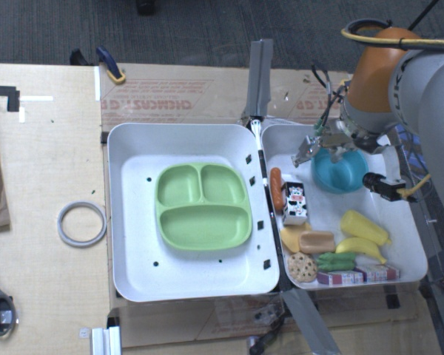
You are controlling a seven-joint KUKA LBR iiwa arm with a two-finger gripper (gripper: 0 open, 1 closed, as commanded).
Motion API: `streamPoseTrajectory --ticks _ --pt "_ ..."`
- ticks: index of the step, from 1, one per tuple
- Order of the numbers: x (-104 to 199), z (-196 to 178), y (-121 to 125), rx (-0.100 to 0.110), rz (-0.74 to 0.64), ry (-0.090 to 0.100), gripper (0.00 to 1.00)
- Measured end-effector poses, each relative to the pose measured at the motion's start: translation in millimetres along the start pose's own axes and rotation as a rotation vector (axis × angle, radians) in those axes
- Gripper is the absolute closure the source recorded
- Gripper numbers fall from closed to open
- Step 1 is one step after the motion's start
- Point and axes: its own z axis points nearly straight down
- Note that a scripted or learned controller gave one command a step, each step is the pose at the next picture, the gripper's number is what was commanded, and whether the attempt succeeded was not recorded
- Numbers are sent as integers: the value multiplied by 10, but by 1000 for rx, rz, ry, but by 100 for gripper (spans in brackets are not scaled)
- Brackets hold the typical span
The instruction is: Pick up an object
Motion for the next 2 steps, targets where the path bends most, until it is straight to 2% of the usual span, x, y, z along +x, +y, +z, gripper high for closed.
streamPoseTrajectory --ticks 1,2 --pt "0 0 0 0 0 0 0" --pt "-539 57 -186 -1 46 1 0"
